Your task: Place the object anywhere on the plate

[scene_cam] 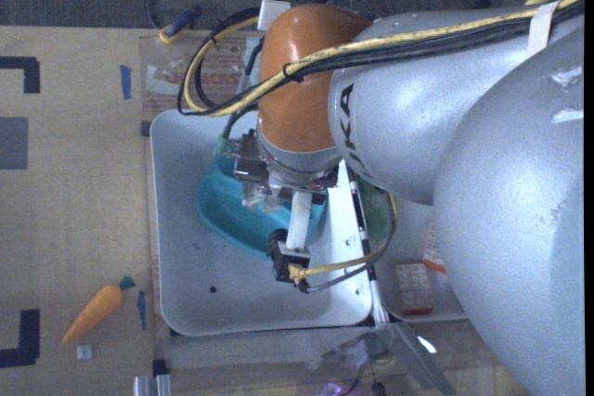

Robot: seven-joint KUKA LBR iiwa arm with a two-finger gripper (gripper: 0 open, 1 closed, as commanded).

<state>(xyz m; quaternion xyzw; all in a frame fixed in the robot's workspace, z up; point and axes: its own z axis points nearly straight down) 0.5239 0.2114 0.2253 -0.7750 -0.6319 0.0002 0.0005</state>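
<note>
The arm (418, 107) reaches over the left bin (186, 283), with the claw (261, 192) directly above the teal plate (221, 204) in that bin. The wrist hides the claw, so whether it is spread or pressed together cannot be told. The orange carrot (93, 312) lies on the worktop (74, 199), outside the left bin, well apart from the plate. A red-and-white packet (414, 287) lies in the right bin (409, 232).
</note>
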